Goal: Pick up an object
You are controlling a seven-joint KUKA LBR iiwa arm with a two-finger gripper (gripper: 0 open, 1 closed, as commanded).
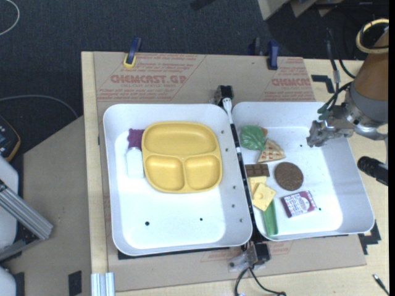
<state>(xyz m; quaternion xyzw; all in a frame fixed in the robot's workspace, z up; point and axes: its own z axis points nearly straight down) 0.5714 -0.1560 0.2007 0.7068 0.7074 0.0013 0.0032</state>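
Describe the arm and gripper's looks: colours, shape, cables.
The arm has a rounded grey wrist section under a broad orange band. Black cables loop along it, and a yellowish hose ring sits near its top. The gripper is small, metallic grey, with angular parts and thin dark wires running into it.

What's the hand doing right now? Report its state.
Hand: above the right bin, near its far edge; open or closed cannot be told, and nothing is seen held in it.
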